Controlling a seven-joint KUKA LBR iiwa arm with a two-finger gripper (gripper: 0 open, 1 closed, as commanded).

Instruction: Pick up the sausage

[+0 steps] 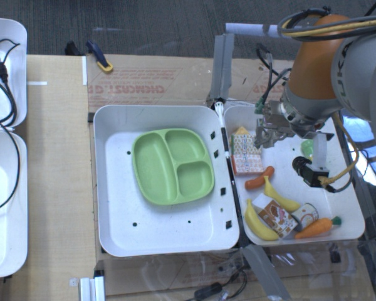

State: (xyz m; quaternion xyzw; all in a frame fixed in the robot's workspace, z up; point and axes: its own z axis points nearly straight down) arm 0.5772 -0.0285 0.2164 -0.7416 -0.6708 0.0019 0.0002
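Camera view, sausage [259, 178] in right bin, below fingers [267, 137], apart, finger state unclear.

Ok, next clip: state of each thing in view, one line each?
Sausage: lying in right bin, not held.
End effector: above the right bin's upper part, near the carton.
Carton: lying flat beside sausage.
Bananas: lying in the bin's lower part.
Carrot: lying at lower right.
Green plate: upright in left bin.

gripper [267, 137] hangs above sausage [259, 178] (right bin [354, 212]), near carton [246, 153].
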